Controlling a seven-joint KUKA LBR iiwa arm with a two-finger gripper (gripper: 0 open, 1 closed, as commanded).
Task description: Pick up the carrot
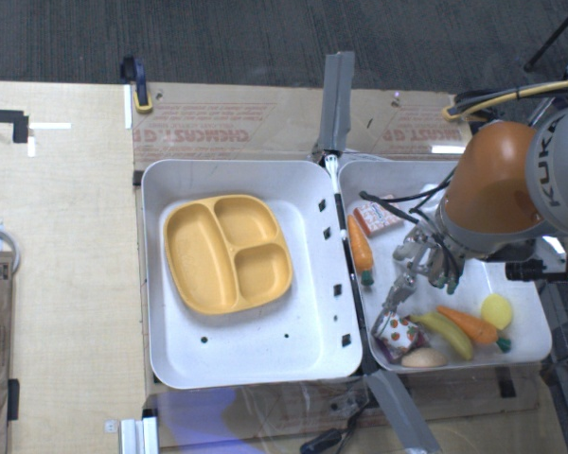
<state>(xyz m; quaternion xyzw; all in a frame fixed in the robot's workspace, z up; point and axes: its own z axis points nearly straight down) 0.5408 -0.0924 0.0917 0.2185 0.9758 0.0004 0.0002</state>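
camera view: gripper hovering low in right bin, finger state impossible to tell. left of gripper, carrot against bin's left wall; right of it, second carrot beside banana.

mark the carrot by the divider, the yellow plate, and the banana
carrot (361, 246), camera view, middle of its orange body
yellow plate (191, 251), camera view, floor of its large left compartment
banana (445, 333), camera view, middle of its curve
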